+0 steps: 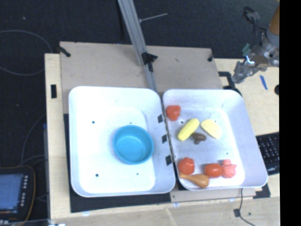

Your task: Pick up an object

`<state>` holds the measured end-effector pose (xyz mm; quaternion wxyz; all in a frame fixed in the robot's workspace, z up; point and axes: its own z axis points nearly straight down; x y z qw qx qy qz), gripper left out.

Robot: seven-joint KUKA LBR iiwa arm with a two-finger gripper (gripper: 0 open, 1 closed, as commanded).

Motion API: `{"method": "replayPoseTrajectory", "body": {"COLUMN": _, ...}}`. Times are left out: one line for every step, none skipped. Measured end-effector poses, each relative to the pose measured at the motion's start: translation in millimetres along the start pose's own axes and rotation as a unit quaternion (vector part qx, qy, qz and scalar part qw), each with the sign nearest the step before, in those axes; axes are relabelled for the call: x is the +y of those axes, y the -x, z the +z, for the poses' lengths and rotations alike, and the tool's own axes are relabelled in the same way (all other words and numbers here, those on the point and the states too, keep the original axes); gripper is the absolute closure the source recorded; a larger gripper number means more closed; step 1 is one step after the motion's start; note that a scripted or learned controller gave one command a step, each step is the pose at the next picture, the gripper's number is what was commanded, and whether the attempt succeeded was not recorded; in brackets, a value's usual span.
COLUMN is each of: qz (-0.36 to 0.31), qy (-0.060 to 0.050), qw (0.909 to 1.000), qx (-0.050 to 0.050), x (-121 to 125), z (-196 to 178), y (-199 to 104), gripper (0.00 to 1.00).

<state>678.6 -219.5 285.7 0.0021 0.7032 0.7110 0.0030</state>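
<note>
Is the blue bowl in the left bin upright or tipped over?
Upright. The blue bowl sits with its round opening facing up in the left bin, its inside visible.

Arm [270,36] at upper right, raised

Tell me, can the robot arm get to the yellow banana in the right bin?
Probably yes. The gripper hangs just past the right bin's far corner, and the banana lies uncovered, with nothing above it.
</note>
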Motion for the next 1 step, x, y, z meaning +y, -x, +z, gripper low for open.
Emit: {"method": "replayPoseTrajectory", "body": {"qz": 0.002, "qy": -0.004, "qw": 1.0000, "qx": 0.000, "x": 8.7, "z": 7.7, "y": -48.7, "gripper": 1.00}}
